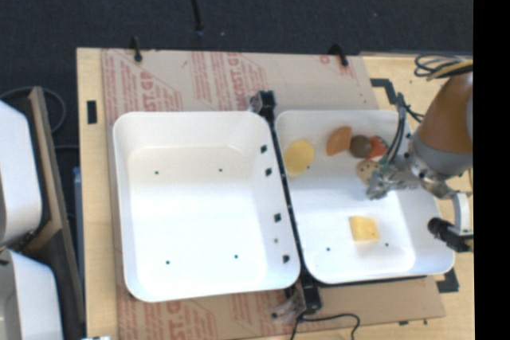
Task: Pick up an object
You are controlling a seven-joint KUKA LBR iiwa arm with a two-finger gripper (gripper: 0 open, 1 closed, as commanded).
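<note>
The right bin [335,267] holds a pale yellow round piece [300,156] near its left wall, an orange-brown lump [339,140], a dark grey-brown object [360,145] and a small red piece [377,146] at the back. A yellow block [364,228] lies toward the front. My gripper [378,185] hangs low over the bin's right half, just in front of the red piece, beside a small speckled tan object [367,168]. The arm's body covers much of the gripper.
The left bin [143,139] sits beside the right one, split by a black divider rail [279,195]. Both rest on a cardboard sheet [183,80] over the wooden bench. Cables run at the far right by the arm [448,123].
</note>
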